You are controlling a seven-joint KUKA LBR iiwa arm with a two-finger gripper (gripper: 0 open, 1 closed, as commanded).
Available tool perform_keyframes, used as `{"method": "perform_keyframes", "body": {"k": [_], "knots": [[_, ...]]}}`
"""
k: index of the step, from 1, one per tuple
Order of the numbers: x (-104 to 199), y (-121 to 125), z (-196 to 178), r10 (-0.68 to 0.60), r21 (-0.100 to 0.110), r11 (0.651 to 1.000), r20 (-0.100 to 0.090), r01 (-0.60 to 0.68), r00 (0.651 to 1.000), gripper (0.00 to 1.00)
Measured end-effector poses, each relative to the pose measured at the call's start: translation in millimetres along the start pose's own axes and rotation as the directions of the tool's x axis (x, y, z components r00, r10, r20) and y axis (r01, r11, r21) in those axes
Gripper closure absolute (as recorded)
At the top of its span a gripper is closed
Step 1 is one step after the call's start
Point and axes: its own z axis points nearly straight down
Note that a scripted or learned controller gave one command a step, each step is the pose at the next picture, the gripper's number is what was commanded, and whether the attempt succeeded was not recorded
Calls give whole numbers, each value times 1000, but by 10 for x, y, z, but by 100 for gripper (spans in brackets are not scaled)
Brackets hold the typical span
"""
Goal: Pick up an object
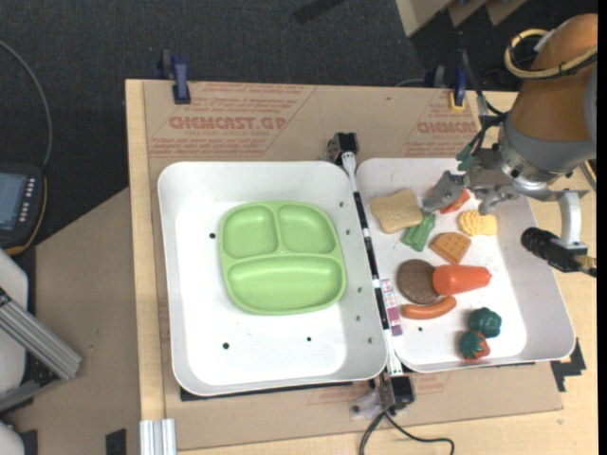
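End effector (462,187) near right bin's (545,344) far edge.

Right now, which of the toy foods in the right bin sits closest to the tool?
The small red piece at the bin's far side, right beside the tool. The bread slice, the green piece and the yellow corn lie farther off.

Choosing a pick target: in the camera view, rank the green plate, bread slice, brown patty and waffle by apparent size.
1. Green plate, by far the largest.
2. Bread slice and brown patty: too alike to rank.
3. Waffle, smallest.
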Motion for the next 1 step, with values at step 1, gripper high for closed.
{"method": "perform_keyframes", "body": {"k": [1], "knots": [[-7, 309, 653, -1, 6, 1000, -1, 1, 1000, 0]]}}
